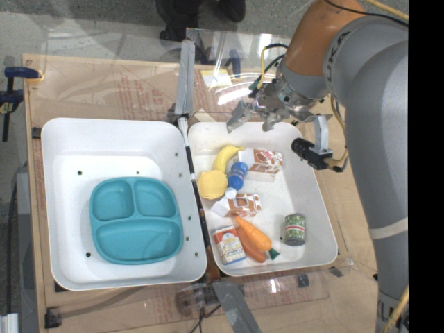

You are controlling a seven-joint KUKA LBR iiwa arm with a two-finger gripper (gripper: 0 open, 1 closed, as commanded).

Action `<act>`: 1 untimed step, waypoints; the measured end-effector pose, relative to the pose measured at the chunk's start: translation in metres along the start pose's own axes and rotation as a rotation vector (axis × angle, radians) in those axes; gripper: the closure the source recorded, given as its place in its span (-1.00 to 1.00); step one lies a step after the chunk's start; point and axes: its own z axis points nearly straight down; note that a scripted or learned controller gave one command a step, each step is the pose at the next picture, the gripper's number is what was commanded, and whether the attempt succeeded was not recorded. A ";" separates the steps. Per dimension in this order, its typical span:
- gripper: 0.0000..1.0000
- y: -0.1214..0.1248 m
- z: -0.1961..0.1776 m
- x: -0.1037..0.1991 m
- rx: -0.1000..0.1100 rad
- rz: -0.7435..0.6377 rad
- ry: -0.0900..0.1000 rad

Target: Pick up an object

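Camera view showed the gripper (253,119) hanging over the 12 o'clock rim of the right bin (316,203), its two fingers (238,118) spread apart with nothing between them. Below it, inside that bin, a banana (225,157) lay near the 11 o'clock corner, with a blue bottle (237,175) just beside it and a carton (264,164) at its 3 o'clock side. A yellow lemon (212,184) sat at 9 o'clock against the wall. A carrot (253,238) lay toward 6 o'clock, touching a packet (228,245); a green can (294,229) stood at 4 o'clock, apart from them. The left bin (62,144) on the tabletop (104,89) held a teal tray (136,220).
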 end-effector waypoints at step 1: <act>-1.00 -0.013 0.126 -0.035 -0.002 -0.210 -0.001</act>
